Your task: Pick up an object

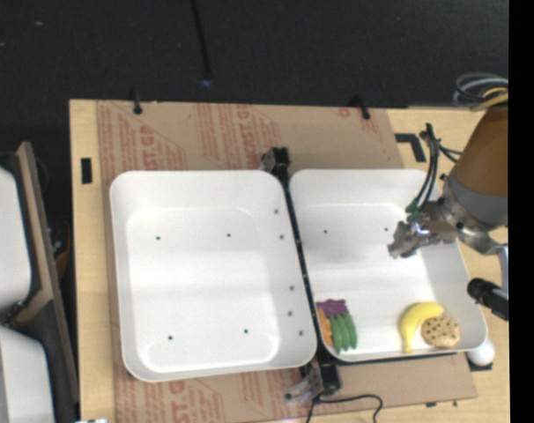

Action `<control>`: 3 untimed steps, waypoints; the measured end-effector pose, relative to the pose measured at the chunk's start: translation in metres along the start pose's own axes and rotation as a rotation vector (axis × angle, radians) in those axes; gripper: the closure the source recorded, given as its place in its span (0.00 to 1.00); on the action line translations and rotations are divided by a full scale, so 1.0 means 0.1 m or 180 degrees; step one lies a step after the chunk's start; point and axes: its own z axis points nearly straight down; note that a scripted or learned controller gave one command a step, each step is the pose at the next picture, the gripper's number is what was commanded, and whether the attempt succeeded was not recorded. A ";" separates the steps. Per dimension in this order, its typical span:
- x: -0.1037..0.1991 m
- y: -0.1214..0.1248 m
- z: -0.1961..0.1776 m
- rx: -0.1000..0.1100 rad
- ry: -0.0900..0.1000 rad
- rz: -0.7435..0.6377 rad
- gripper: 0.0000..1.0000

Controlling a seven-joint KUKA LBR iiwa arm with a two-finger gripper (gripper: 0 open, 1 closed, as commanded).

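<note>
Pincer: the pincer (406, 241) hangs over the right bin (355, 210), near its right wall and above bare floor; nothing sits between its tips, and whether it is released or clenched I cannot tell.
Arm: grey with an orange band, reaching in from the right edge at a slant, so the wrist overhangs the bin's far right side.
Targets: all candidates lie along the near edge of the right bin, well apart from the pincer.
Banana: one banana (417, 319), curved, in the near right corner.
Cookie: one cookie (441, 330), touching the banana on its right.
Green piece: one green piece (344, 331) by the near left corner, beside an orange strip (325, 328) and under a purple bit (335, 307); what these are is too small to tell.
Left bin: one left bin (205, 271), beside the right one, walls touching at the middle.
Counter: the counter (100, 148) bears two bins in all.
Judgement: things cluster at the near wall, probably from sliding; the pincer must travel toward that edge before any grasp.
</note>
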 end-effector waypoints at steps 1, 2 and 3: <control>0.58 0.06 -0.13 0.0001 0.0002 -0.0002 1.00; 1.11 0.08 -0.05 0.0005 0.0000 0.0001 1.00; 1.72 0.15 -0.05 0.0006 0.0002 -0.0003 1.00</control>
